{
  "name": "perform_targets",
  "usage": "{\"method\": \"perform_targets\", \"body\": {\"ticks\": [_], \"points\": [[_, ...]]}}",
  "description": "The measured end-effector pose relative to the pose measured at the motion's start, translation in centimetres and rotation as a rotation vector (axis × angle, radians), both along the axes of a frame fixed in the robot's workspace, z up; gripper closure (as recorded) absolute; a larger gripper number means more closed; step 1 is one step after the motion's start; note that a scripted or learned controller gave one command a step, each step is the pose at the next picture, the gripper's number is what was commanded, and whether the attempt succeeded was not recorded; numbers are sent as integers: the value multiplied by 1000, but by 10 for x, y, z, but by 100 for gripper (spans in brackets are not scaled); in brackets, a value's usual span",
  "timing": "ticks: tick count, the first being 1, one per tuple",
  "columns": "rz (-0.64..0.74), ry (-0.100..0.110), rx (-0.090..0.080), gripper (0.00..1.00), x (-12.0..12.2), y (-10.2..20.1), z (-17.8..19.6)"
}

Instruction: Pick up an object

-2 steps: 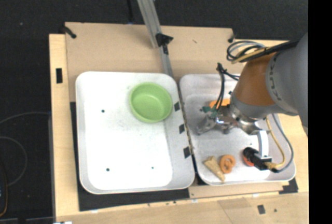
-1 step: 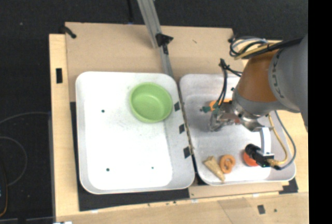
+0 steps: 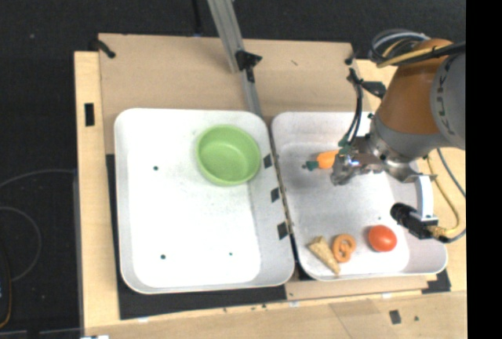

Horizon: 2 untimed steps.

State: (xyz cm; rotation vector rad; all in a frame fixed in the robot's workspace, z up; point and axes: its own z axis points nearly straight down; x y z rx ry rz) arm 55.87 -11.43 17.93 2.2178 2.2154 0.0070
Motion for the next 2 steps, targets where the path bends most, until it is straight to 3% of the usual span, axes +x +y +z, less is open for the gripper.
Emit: {"method": "perform_targets", "body": {"ticks": [2], "points": [[4, 3, 1, 100, 8, 1, 74]]}}
